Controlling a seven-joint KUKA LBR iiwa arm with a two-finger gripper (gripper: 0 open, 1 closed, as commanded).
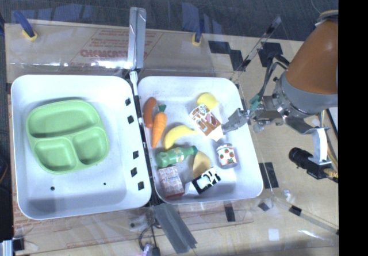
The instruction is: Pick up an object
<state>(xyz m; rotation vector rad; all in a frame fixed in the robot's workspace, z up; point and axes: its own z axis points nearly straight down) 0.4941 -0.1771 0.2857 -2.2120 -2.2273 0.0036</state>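
Note:
The right bin (190, 81) holds several toy foods. Two orange carrots (154, 119) lie at its left, with a yellow banana (177, 134) beside them. A lemon (207, 100) and a white-and-brown carton (206, 120) sit toward the far right. Nearer the front are a green bottle (174, 156), a yellow wedge (200, 162), a small can (226, 155), a brown box (171, 182) and a black-and-white piece (207, 180). My gripper (234, 120) hangs over the bin's right rim, just right of the carton, with nothing visibly held.
The left bin (69, 81) holds a green divided plate (68, 134). A grey upright bar (137, 36) stands behind the seam between the bins. The arm's grey and orange body (313, 71) fills the right side, over the bench.

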